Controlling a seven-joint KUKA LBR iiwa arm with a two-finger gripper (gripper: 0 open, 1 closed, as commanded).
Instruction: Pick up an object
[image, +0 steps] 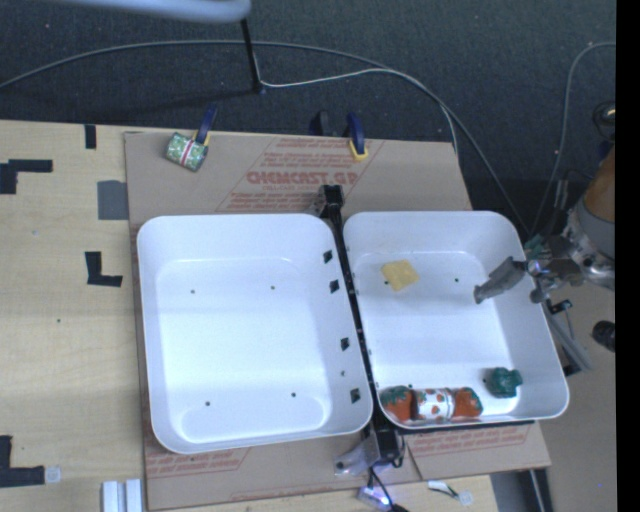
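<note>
1. The bench (60, 300) holds 2 white bins side by side, the left bin (240, 330) and the right bin (450, 310).
2. A yellow block (400, 275) lies in the right bin, near its far edge and closer to the wall it shares with the left bin. It sits a bit tilted, and its long side runs about left to right.
3. A long red and white thing (433, 404) lies along the near edge of the right bin. Its long side runs along that edge. It has white in the middle with small spots, red at both ends and a bit of green at the left end. It is too blurry to say what it is.
4. A small teal lump (503, 381) sits in the near right corner of the right bin, just beside the long thing.
5. The claw (495, 283) is over the right edge of the right bin. A grey finger points left, toward the yellow block, but does not touch it. I cannot tell how the claw is set, and nothing shows in it.
6. The arm (590, 240) is cut off at the right side.
7. Red writing on the cardboard sheet (290, 180) under the bins is too faint to read.
8. A small green and white box (186, 151) lies near the far left corner of the sheet.
</note>
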